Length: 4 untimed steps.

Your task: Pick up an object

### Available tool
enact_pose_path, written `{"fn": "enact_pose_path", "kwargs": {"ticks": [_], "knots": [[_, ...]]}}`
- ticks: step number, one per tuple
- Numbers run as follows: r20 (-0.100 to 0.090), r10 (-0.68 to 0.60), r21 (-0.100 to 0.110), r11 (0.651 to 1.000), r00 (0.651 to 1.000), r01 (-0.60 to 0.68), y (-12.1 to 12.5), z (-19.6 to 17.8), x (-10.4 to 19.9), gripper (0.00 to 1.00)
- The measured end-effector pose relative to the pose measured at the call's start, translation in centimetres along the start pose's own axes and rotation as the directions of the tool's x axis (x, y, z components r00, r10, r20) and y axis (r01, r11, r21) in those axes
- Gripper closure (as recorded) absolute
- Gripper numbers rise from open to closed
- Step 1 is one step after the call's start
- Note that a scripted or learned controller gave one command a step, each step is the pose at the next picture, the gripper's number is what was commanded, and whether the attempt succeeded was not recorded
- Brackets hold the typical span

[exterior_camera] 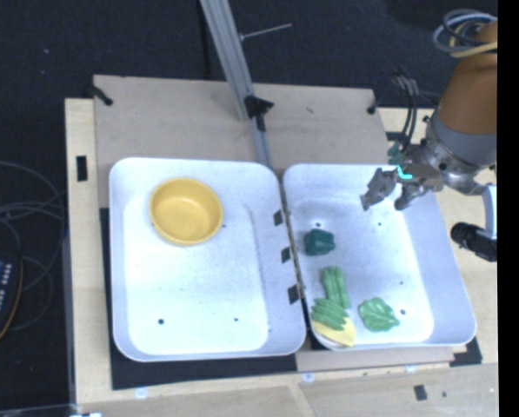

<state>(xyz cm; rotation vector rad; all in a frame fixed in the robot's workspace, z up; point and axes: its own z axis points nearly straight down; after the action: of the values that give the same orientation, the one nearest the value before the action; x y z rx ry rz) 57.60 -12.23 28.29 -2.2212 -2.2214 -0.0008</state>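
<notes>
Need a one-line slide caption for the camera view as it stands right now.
End effector, open, above the right bin holding green toys; yellow bowl in the left bin.

Wooden bench [181,115] bears two white bins [146,320].

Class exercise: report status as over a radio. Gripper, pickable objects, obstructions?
Gripper open, over right bin, holding nothing. Green toys lie below it in that bin. Yellow bowl in left bin. Nothing blocks the descent.

Even overhead light; white bins [198,259] glare slightly; dark surroundings; soft, grainy focus; faint shadows.
</notes>
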Motion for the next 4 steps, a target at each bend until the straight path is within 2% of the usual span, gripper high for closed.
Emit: {"fn": "enact_pose_path", "kwargs": {"ticks": [1, 2, 3, 4], "knots": [[0.000, 0.000, 0.000, 1.000, 1.000, 0.000, 0.0, 0.0, 0.0, 0.00], [0.000, 0.001, 0.004, 1.000, 1.000, -0.001, 0.4, 5.3, 0.9, 0.00], [0.001, 0.001, 0.005, 1.000, 1.000, -0.001, -0.5, 11.2, 0.6, 0.00], [0.001, 0.001, 0.005, 1.000, 1.000, -0.001, -0.4, 17.4, 0.6, 0.00]]}}
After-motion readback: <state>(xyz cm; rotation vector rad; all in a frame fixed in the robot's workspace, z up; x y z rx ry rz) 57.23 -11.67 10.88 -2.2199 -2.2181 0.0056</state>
